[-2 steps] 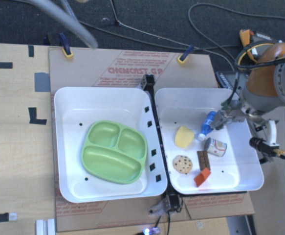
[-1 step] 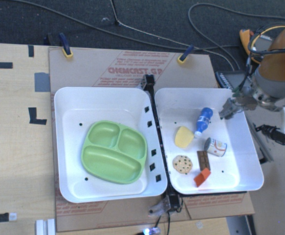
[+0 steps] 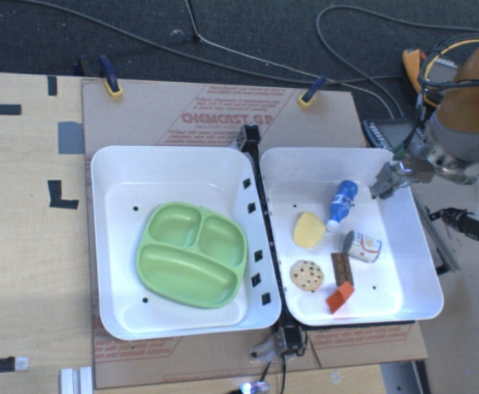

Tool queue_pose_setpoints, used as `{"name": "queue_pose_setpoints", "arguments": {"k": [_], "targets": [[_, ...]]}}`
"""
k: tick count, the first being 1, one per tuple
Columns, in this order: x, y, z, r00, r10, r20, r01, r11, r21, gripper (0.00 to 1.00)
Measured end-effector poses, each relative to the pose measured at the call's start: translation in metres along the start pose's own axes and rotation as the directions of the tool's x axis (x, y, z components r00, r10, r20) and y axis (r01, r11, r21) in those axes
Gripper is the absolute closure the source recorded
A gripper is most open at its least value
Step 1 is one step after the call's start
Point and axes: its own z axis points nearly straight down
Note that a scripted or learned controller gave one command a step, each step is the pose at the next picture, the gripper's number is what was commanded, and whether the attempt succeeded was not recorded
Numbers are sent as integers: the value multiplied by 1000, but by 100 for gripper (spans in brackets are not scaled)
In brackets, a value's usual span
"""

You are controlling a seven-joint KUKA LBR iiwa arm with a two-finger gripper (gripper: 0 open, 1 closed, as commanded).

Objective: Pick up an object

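Above the right bin's (image 3: 403, 245) far edge, the gripper (image 3: 384, 184) hangs, its opening impossible to tell.

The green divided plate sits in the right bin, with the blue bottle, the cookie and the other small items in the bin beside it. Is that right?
Not quite. The camera view shows the green divided plate in the left bin, not the right one. The rest holds: the blue bottle, the cookie and the other small items lie in the bin beside it, the right bin.
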Motion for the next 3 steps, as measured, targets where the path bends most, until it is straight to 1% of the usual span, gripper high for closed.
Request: {"name": "queue_pose_setpoints", "arguments": {"k": [1,2,3], "targets": [[52,-4,-11,1000,-5,-2,5,1000,1,100],[101,1,-5,1000,-5,-2,5,1000,2,100],[157,5,-16,1000,-5,-1,5,1000,1,100]]}}
